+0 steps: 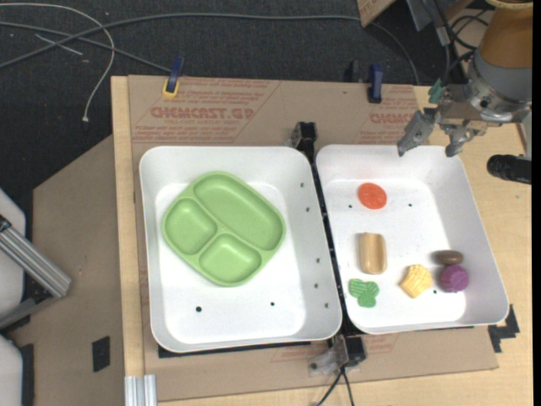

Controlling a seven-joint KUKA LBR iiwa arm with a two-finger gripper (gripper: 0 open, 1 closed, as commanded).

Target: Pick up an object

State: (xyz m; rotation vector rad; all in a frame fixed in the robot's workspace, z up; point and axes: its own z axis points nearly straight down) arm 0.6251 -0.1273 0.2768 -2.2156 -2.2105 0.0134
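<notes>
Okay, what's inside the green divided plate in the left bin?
Nothing visible: all three compartments of the green divided plate show bare. It lies on the left bin floor, so whatever is beneath it is covered.

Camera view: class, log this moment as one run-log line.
tool: open, above right bin's far rim, holding nothing | right bin: orange disc, tan block, four more toys | left bin: green plate

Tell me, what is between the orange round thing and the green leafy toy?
In the camera view, the tan bread-like piece lies between the orange round thing and the green leafy toy, in the right bin.
</notes>
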